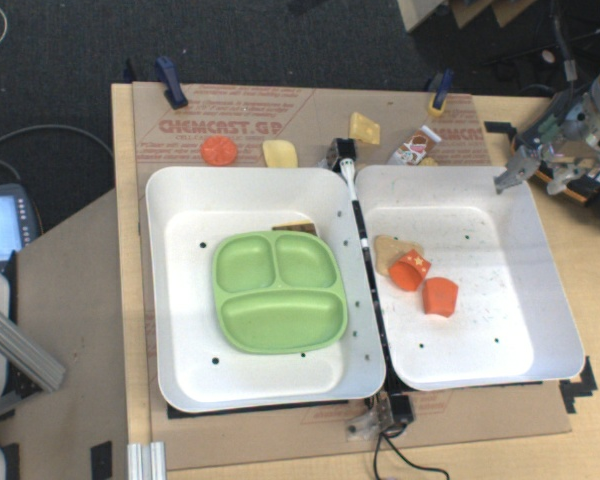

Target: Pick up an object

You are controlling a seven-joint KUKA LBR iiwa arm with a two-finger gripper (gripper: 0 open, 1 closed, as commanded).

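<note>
Orange cup (409, 270) lies in right bin (540, 298).

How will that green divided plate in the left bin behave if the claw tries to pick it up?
The green divided plate looks like rigid moulded plastic, so it probably stays stiff and fairly light. It lies flat and wide in the left bin, so it likely slides rather than tips when pushed. Its low, smooth rim may slip from the claw.

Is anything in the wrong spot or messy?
Yes. Four small things lie on the cardboard behind the bins instead of inside: an orange disc, two yellow pieces and a wrapper. In the right bin, an orange cup lies tipped over.
</note>
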